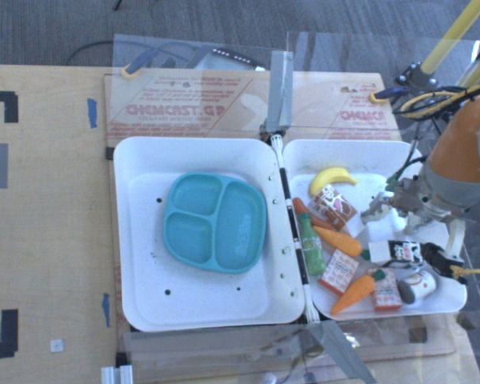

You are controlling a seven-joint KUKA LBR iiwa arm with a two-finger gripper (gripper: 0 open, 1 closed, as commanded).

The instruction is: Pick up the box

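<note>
Reaching in from the right, the arm (pixel 456 154) has its hand (pixel 400 214) low over the right bin (pixel 456 294), in the upper middle of the clutter. Whether the hand is spread or pressed together I cannot tell; its tip merges with pale items beneath it.

Several small boxes lie in that bin. One box (pixel 334 207), red and white, sits just below the banana (pixel 331 178), near the hand's left. Another (pixel 338 271) lies lower, between two carrots (pixel 337 240), and a third (pixel 386 292) rests by the front rim beside the lower carrot (pixel 353 294). The left bin (pixel 136 238) holds a teal plate (pixel 216 222).

Crowding looks like the main risk. The boxes touch or nearly touch carrots and a green bottle (pixel 309 246), so a closing grip could catch a neighbour instead, or nudge the box flat against it and slide off. A flat-lying box gives thin edges to pinch, and a descent slightly off centre would likely close on air. The bin wall beside the hand could also block a tilted approach.
</note>
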